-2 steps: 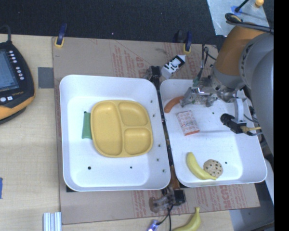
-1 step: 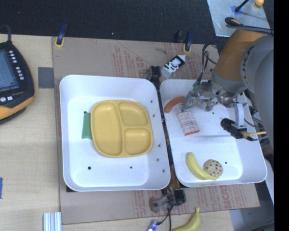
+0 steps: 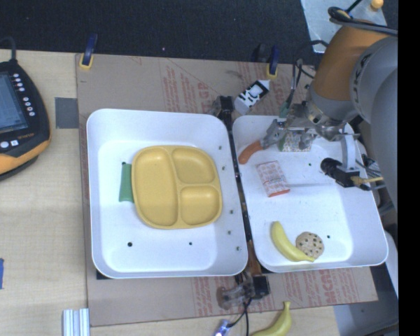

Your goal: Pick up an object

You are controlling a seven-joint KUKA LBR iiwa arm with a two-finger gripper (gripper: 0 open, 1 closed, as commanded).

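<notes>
Two white bins sit on cardboard over a wooden bench. Left bin: yellow divided tray covering a green item. Right bin: banana, cookie, wrapped packet, orange piece. Gripper hangs at the far rim beside the orange piece; its grip cannot be judged.

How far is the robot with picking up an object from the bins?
Nothing looks picked up yet. The gripper is low over the back of the right bin, close to the orange object, but nothing shows between its fingers. The small packet, banana and cookie lie on the bin floor, and the yellow tray lies in the left bin. Grasping and lifting remain.
</notes>
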